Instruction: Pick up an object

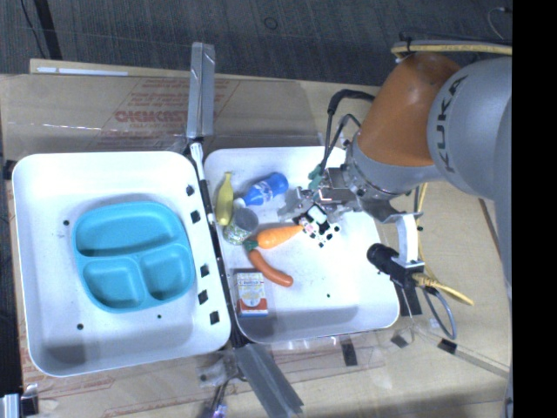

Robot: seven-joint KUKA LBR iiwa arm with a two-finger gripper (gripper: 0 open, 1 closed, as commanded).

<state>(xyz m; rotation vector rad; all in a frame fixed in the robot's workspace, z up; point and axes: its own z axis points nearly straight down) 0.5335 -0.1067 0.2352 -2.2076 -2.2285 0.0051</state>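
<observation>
Camera view: the gripper [306, 209] is seen low in the right bin [348, 307], just above one carrot [280, 236]; its opening cannot be told. Counted nearby are one sausage [271, 270], banana [225, 197], blue bottle [265, 188], small box [251, 292]; one blue tray [132, 252] lies in the left bin [43, 320].

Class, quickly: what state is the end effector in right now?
End effector: cannot be told; it hangs above the right bin, beside the carrot.
</observation>
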